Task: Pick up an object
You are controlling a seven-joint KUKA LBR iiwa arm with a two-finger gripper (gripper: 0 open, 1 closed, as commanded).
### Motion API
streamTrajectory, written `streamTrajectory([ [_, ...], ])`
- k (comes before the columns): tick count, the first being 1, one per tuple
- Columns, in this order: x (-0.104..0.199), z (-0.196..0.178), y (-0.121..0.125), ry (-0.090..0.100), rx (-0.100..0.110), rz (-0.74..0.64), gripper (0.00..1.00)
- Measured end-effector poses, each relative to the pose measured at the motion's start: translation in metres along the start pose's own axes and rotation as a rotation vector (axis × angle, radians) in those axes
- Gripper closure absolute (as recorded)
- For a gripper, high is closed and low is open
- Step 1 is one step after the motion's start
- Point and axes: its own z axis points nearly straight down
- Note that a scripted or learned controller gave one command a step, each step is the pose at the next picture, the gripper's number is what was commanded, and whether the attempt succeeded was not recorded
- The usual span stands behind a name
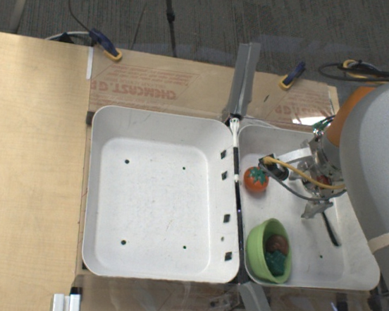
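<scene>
While the grey arm (385,162) reaches in from the 3 o'clock side of the bench, its orange band (343,114) sits above the far rim of the right bin (340,266), and the gripper (321,212) hangs over that bin's middle, amid a tangle of yellow and black cable (285,170). Whether the tool is released or clenched cannot be told, since the wrist and cabling blur into one another there. A small round red-orange object (256,180), perhaps a toy tomato with a green top, lies on the bin floor at about 9 o'clock from the gripper, close to the wall shared with the left bin (104,196) and apart from the tool. At roughly 7 o'clock from the gripper, a green bowl (259,251) rests near the right bin's near left corner, tipped a little, with a brownish piece and a teal piece inside it; their exact shapes are too small to make out. The left bin's floor shows a few small dark holes. Both bins stand on a sheet of cardboard (154,85) held at 12 o'clock by two clamps (107,44) with orange tips, and pale wooden bench top (23,164) spreads away at 9 o'clock.
</scene>
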Motion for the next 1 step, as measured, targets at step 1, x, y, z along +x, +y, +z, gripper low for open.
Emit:
streamTrajectory([
  [1,-0.1184,0.0011,-0.0341,-0.001,0.002,-0.002,0.0],
])
